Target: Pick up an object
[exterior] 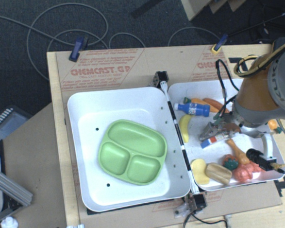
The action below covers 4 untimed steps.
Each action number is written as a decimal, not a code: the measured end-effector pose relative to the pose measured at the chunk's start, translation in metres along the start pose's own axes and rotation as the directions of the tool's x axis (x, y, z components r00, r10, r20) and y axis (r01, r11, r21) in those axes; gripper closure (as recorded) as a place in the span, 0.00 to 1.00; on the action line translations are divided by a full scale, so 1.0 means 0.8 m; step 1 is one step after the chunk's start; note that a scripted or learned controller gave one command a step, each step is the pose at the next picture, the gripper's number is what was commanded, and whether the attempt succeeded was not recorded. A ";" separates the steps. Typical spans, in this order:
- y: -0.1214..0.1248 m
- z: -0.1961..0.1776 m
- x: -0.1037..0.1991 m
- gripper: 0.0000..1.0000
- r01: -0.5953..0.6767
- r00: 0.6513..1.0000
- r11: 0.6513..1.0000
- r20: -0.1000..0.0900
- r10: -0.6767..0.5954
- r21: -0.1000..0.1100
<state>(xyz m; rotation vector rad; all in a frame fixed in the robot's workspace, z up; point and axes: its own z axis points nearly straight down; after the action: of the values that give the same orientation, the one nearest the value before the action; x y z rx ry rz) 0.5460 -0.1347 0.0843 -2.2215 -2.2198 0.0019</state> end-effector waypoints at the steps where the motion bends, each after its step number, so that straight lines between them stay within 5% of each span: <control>1: -0.070 0.000 -0.042 0.00 0.000 1.000 1.000 0.000 0.000 0.000; 2: -0.046 -0.009 -0.066 0.00 0.000 1.000 1.000 0.001 0.000 -0.003; 3: -0.041 0.000 -0.003 0.00 0.002 1.000 1.000 -0.002 -0.002 0.001; 4: -0.040 -0.012 -0.003 1.00 0.000 1.000 1.000 -0.001 0.000 -0.001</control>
<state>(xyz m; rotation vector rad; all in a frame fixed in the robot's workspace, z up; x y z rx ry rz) 0.5137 -0.1373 0.0941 -2.2217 -2.2198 0.0001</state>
